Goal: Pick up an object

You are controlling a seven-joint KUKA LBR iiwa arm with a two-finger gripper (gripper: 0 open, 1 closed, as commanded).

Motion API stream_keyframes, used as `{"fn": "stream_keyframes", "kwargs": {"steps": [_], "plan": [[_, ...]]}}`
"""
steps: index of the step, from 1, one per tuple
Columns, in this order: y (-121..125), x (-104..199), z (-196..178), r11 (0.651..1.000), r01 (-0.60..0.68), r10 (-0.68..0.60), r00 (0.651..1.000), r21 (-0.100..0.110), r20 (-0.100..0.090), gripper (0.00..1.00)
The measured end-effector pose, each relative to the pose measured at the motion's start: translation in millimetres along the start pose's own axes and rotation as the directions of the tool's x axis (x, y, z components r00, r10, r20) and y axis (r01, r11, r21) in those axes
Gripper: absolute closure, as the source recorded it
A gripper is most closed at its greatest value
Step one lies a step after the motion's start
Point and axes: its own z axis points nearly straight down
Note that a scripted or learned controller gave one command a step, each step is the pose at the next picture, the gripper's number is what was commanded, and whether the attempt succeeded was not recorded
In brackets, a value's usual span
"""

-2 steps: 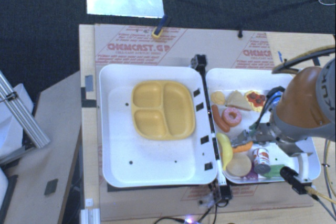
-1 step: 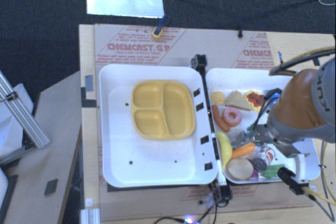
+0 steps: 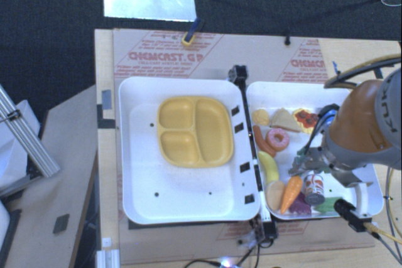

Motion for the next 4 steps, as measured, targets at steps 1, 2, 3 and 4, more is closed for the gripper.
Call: {"fn": "stream_keyframes", "kwargs": {"steps": [1,2,3,4], "plan": [[11.5,0.8,-48.7,1.0,0.004,-0.004,1.0,0.0,0.0,1.0],[9.7,-8.9,-105.8,1.0,0.003,-0.003,1.0,-0.001,0.001,1.0],[11.5,-9.1,-130.2,1.0,0.004,-0.004,1.0,0.002,0.0,1.0],[33.9,39.0,-121.1,1.0,0.009,-0.009,1.0,0.003,-0.003,1.0]]}}
